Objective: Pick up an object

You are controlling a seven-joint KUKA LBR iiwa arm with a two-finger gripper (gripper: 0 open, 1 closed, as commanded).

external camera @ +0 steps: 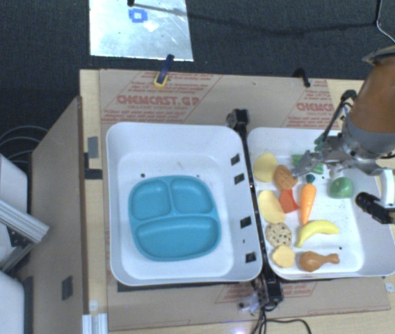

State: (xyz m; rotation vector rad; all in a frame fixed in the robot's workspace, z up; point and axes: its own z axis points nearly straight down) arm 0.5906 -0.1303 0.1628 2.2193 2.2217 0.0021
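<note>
Even, fairly bright overhead light, with soft, short shadows. The white bins look slightly washed out, and a metal sheet at the far left shows patchy glare. Focus is mildly soft throughout, the dark floor grainy.

Fixed overhead camera, slanted down, both bins

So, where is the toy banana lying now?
The toy banana lies in the right bin, toward its front, just below the toy carrot and above the toy drumstick.
</note>
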